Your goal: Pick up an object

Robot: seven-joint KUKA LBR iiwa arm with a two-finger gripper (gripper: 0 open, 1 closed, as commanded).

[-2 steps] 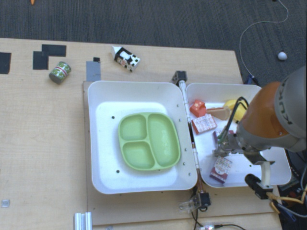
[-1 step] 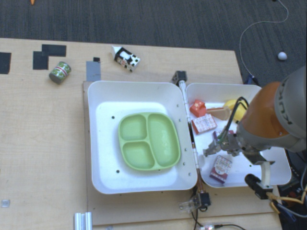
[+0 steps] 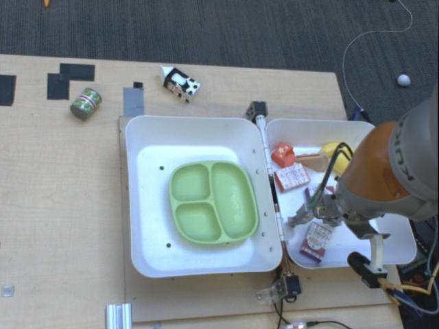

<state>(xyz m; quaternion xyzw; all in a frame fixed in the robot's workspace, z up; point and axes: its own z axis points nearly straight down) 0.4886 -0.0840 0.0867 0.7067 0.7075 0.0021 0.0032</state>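
My gripper (image 3: 310, 211) hangs low over the right bin (image 3: 405, 249), near its left wall. Just below it lies a small white and dark red packet (image 3: 317, 240), close to the gripper; whether they touch I cannot tell. Further back in the same bin are a red and white card packet (image 3: 293, 177), a red block (image 3: 282, 155) and a yellow object (image 3: 332, 149), partly hidden behind the arm's orange band (image 3: 374, 166). The arm covers the bin's right half.
A green three-compartment plate (image 3: 212, 201) lies in the left bin (image 3: 147, 184). On the bench behind the bins sit a green can (image 3: 86, 104), a black and white toy cow (image 3: 180, 83) and dark patches (image 3: 74, 78). Cables trail at the front right (image 3: 405, 293).
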